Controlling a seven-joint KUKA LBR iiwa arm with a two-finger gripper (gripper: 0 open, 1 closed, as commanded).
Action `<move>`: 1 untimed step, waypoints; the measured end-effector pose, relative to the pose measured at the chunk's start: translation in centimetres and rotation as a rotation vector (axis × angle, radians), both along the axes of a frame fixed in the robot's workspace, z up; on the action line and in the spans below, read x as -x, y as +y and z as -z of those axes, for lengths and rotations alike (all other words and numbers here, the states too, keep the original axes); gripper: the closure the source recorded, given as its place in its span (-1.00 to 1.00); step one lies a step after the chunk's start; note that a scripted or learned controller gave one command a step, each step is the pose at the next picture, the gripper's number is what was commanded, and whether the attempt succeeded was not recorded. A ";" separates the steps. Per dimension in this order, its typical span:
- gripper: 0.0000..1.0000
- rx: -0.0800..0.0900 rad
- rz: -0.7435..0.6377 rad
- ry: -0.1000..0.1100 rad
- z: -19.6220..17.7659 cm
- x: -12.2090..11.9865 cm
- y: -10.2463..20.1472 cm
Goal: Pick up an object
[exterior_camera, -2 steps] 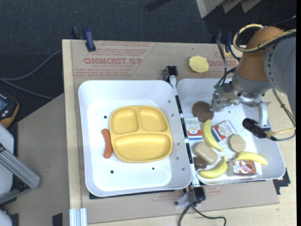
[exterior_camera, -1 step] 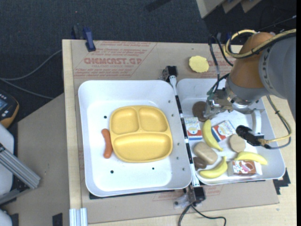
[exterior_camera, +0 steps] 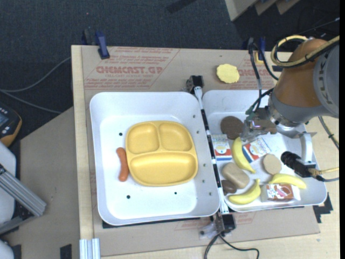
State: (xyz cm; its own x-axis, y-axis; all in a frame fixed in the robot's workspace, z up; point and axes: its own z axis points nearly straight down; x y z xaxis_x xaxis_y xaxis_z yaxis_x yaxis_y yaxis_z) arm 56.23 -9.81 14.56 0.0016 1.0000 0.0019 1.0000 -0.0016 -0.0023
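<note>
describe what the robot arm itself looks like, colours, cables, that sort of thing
The arm is rounded and bulky, with a grey housing and a broad orange band above the wrist. Yellow and black cables loop across its top. The gripper is a small assembly of grey metal and dark parts, too cluttered to make out in detail.

The bench [exterior_camera: 135, 63] bears two white bins [exterior_camera: 102, 144].
</note>
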 end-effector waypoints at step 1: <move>-1.00 0.000 -0.001 -0.001 0.2 -0.1 0.0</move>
State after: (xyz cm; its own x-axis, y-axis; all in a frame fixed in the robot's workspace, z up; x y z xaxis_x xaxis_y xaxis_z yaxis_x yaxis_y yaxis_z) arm 56.36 -9.82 14.31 0.0008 1.0000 0.0014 1.0000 -0.0008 -0.0018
